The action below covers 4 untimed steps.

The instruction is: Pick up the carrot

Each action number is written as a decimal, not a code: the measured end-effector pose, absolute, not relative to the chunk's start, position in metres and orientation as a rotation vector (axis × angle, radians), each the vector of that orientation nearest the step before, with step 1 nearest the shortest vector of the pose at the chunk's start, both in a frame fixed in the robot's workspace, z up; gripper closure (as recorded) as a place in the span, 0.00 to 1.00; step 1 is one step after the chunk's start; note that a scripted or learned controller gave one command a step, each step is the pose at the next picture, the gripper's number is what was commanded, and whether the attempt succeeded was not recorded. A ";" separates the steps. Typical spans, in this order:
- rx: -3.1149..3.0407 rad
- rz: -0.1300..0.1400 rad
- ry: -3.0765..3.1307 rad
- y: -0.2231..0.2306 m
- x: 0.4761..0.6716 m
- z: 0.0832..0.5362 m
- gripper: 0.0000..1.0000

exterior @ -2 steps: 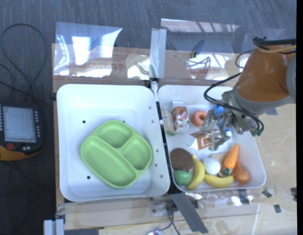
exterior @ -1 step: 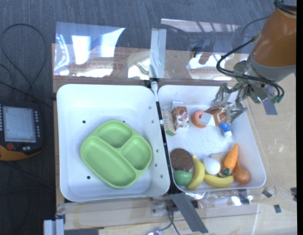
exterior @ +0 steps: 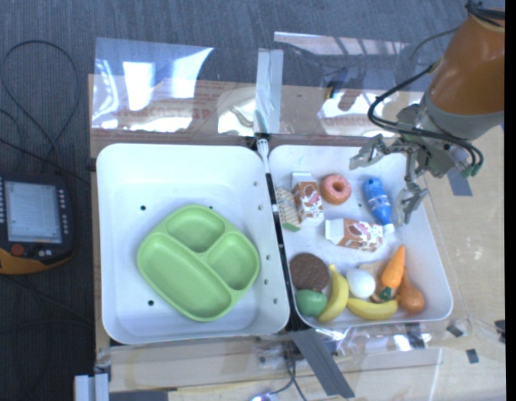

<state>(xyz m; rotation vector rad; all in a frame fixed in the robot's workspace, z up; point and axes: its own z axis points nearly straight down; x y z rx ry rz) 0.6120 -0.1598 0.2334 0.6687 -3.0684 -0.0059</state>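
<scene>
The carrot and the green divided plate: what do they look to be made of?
Carrot: probably moulded plastic toy food; a smooth, even orange body with a green top. Green divided plate: likely matte plastic; one flat pale-green colour, rounded moulded compartments, only soft highlights. Neither material is certain from this view.

A bulbous orange band (exterior: 473, 61) tops the grey wrist (exterior: 458, 124) (black cables looping beside it), ending in a metallic grey hand (exterior: 390, 174).

The wooden surface (exterior: 483, 249) carries two white bins side by side, the left bin (exterior: 124, 174) touching the right bin (exterior: 433, 257).
</scene>
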 end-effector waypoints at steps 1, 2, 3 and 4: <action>1.088 -0.012 -2.939 -0.166 0.529 0.146 0.00; 1.573 -0.002 -2.739 -0.188 0.513 0.088 0.00; 1.568 -0.001 -2.737 -0.189 0.514 0.096 1.00; 0.917 -0.004 -3.007 -0.151 0.534 0.194 1.00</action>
